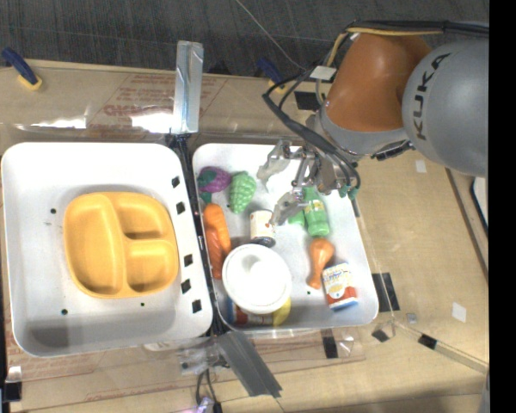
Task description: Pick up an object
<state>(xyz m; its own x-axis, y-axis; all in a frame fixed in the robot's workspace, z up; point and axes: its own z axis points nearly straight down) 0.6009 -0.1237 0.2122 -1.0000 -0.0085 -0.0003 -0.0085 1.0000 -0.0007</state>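
The arm point(413, 84) reaches in from the right over the right bin point(365, 265), with the gripper point(297, 188) low over the bin's upper half. Its 2 metal fingers point(285, 205) stand apart (open), with nothing between them. Just beside the fingertips, to the right, lies a green bottle point(316, 215); just below them sits a small cream cup point(261, 224). Left of the gripper are green grapes point(241, 190) and purple grapes point(212, 178), touching each other. A carrot point(216, 235) lies along the bin's left wall. A white bowl point(256, 275) sits at the bottom middle, over something yellow. To its right lie a drumstick point(319, 261) and a small can point(339, 285). The left bin point(26, 231) holds a yellow divided tray point(120, 241). Both bins rest on the bench point(430, 299).
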